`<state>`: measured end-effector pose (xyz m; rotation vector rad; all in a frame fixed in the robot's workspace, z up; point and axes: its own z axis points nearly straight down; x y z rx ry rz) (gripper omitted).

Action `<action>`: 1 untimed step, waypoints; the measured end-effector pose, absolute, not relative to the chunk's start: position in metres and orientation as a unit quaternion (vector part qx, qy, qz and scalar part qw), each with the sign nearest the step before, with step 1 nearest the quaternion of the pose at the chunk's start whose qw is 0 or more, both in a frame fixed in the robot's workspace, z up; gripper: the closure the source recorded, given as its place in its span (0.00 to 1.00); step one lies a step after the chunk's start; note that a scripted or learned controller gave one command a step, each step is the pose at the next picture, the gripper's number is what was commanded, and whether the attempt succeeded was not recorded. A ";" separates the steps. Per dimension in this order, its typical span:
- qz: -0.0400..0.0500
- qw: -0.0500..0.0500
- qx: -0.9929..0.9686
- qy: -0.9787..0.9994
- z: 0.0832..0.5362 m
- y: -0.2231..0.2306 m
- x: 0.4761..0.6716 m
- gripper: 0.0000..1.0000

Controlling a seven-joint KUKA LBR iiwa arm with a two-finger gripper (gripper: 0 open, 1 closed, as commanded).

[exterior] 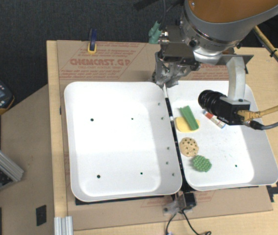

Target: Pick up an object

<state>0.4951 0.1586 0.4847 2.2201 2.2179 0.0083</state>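
- A slanted overhead look at a cardboard-covered bench bearing two shallow white bins side by side: the left bin [80, 146] and the right bin [256, 151].
- The grey and orange arm [227, 9] reaches in from the upper right. Its gripper [165, 78] hangs over the far end of the ridge where the two bins meet.
- The gripper's tip is dark and small here; whether its pincer is apart or together cannot be told, and nothing is visibly caught in it.
- The objects to pick all lie in the right bin, near its left wall: a green block [189, 117] resting partly on a yellow piece [182, 125], a tan cookie [189, 146] below them, and a bumpy green lump [202, 164] nearest the front.
- A small red and white item [216, 121] lies beside a black camera unit [222, 107] mounted on the arm.
- Risk: the gripper sits over the rims, apart from every object, so a straight descent would likely strike the bin walls or close on air.
- Risk: the green block and yellow piece overlap, so a grasp there could nudge one away.
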 end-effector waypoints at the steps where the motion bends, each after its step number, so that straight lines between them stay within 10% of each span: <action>1: 0.004 0.002 0.705 0.709 0.529 0.228 0.555 1.00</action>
